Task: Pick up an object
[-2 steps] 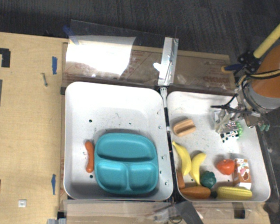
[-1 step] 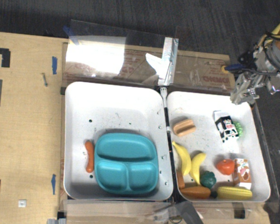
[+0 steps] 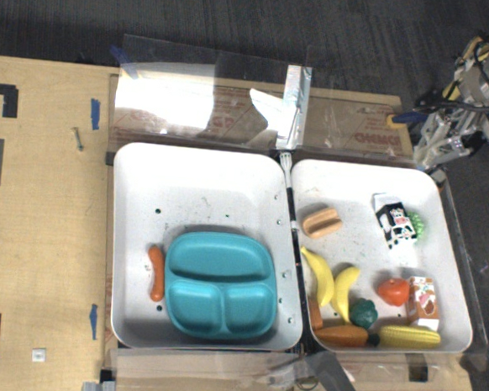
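Observation:
The right bin (image 3: 455, 249) holds several toy foods. Among them are a hot dog bun (image 3: 322, 222), a black-and-white cow-print carton (image 3: 397, 221), two bananas (image 3: 331, 277) and a red tomato (image 3: 394, 291). There is also a small orange-and-white box (image 3: 424, 299), a yellow corn cob (image 3: 409, 336), a dark green piece (image 3: 362, 312) and an orange carrot (image 3: 341, 334). My gripper (image 3: 441, 145) hangs at the far right, above and just outside the back right corner of the right bin. It is well away from every object.
The left bin (image 3: 144, 183) carries a teal divided plate (image 3: 219, 285) with an orange sausage (image 3: 157, 272) beside its left edge. A clear plastic sheet (image 3: 201, 103) and a metal bracket (image 3: 294, 102) stand behind the bins. Brown bench surface (image 3: 31, 233) spreads to the left.

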